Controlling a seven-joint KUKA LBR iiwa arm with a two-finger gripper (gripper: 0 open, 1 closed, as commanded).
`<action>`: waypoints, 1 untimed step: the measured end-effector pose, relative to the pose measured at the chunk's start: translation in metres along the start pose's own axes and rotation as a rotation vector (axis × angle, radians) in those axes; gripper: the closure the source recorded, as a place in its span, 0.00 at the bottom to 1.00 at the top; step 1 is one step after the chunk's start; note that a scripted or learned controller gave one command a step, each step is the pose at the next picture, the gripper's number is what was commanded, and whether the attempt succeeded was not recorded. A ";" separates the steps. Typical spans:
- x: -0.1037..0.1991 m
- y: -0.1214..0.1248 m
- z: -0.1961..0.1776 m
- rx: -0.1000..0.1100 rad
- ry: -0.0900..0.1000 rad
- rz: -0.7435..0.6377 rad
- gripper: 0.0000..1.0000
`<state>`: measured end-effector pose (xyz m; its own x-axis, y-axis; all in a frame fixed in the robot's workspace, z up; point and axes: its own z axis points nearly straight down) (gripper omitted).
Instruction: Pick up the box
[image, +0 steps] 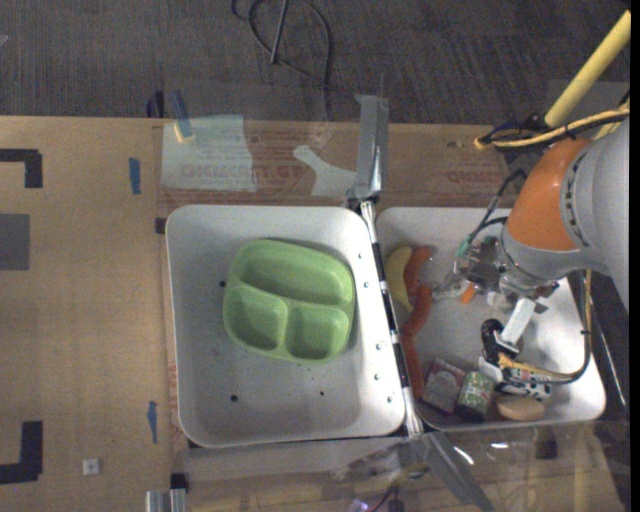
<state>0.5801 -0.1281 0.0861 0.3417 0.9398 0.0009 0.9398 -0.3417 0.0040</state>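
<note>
The box (443, 385) is small, dark and reddish, and lies flat near the front edge of the right bin (580, 400). My gripper (468, 272) hangs over the middle of that bin, well behind the box and a little to its right, pointing left toward a red-orange sausage-shaped toy (418, 295). Nothing shows between its tips. The grey wrist and orange band rise to the right of it.
A yellow banana-like piece (399, 272) lies by the red toy against the divider. Beside the box sit a green can-shaped thing (476, 394) and a tan round piece (520, 408). The left bin (200, 380) holds a green divided plate (290, 300).
</note>
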 end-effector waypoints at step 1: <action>-0.102 -0.057 -0.104 0.003 -0.002 0.125 0.00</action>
<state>0.4917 -0.2042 0.1901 0.4566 0.8897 -0.0009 0.8897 -0.4566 0.0007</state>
